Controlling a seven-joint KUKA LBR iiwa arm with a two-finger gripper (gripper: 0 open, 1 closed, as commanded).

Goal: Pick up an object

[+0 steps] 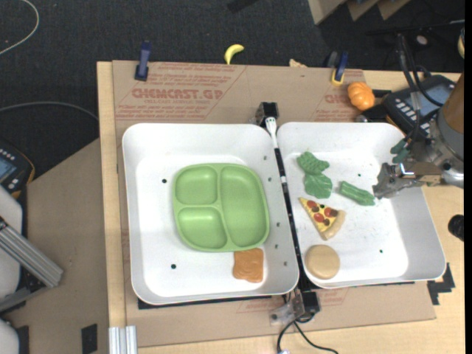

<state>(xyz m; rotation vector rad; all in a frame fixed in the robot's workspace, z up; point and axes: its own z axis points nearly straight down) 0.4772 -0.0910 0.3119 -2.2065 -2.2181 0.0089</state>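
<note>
In the right bin (413, 257) lie two green leafy pieces (315, 174), a green pod (357, 193), a pizza slice (323, 217) and a round tan bun (322, 262). My gripper (386, 183) reaches in from the right edge of that bin, low over its floor, just right of the green pod. I see nothing between its fingers. The left bin (147, 198) holds a green divided plate (220, 206) and an orange-brown food piece (249, 265) at the plate's near edge.
A black divider strip (280, 175) runs between the bins. An orange toy fruit (361, 94) and a yellow banana (233, 52) lie on the cardboard behind the bins, beside blue clamps (143, 60). Cables and dark gear crowd the right rear.
</note>
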